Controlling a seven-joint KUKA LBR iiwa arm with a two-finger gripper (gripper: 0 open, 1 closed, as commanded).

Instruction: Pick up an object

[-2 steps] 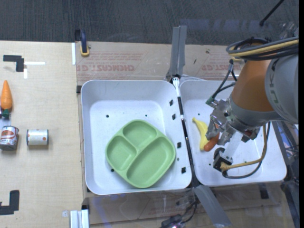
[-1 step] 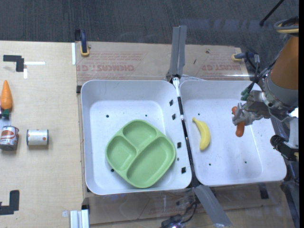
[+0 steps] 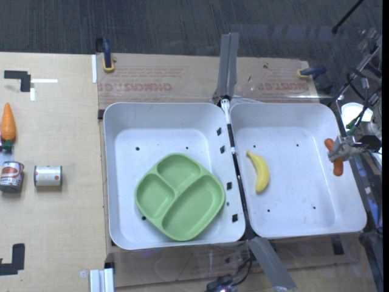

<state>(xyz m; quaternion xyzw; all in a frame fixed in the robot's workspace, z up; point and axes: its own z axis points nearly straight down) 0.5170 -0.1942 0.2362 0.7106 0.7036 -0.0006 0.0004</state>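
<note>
A yellow banana [image 3: 259,171] lies in the right white bin [image 3: 292,123], left of the bin's middle, with its long axis running roughly front to back. A light green plate [image 3: 180,196] with three compartments rests flat in the left white bin [image 3: 124,126], toward the front. Nothing lies on the plate.
On the wooden bench [image 3: 55,236] to the left of the bins lie an orange carrot [image 3: 6,121] and two small cans [image 3: 11,176] [image 3: 48,176]. An orange-handled clamp [image 3: 335,157] sits at the right bin's right rim. Blue clamps [image 3: 104,55] [image 3: 310,72] stand behind the bins.
</note>
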